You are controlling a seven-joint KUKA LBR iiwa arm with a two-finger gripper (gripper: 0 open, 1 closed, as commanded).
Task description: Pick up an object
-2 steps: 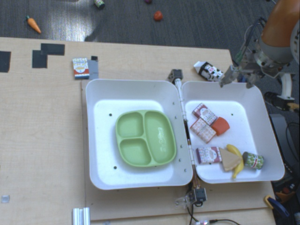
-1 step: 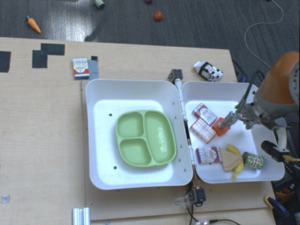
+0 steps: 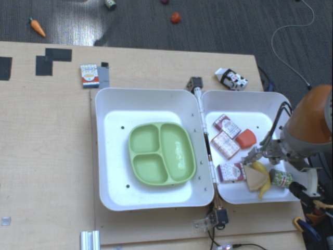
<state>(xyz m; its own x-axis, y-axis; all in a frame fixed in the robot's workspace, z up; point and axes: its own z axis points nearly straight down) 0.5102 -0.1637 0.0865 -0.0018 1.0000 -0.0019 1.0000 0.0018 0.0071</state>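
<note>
The right bin [image 3: 244, 102] holds three red-and-white cartons [image 3: 227, 124] [image 3: 225, 145] [image 3: 231, 172], an orange-red block [image 3: 246, 138], a yellow banana [image 3: 263, 184], a tan bread slice [image 3: 254, 180] and a green can [image 3: 281, 179]. My gripper [image 3: 263, 155] hangs over the right bin's near right part, just above the top end of the banana and right of the lowest carton. The arm's orange band [image 3: 312, 121] rises behind it at the right edge. Nothing shows as lifted off the bin floor.
A green divided plate [image 3: 161, 153] lies in the left bin [image 3: 101, 139]. On the bench behind the bins stand a black-and-white toy [image 3: 231, 79] and a small red-and-white box [image 3: 90, 75]. Black tape patches [image 3: 52, 60] mark the bench's far left. Cables run along the front edge [image 3: 216, 220].
</note>
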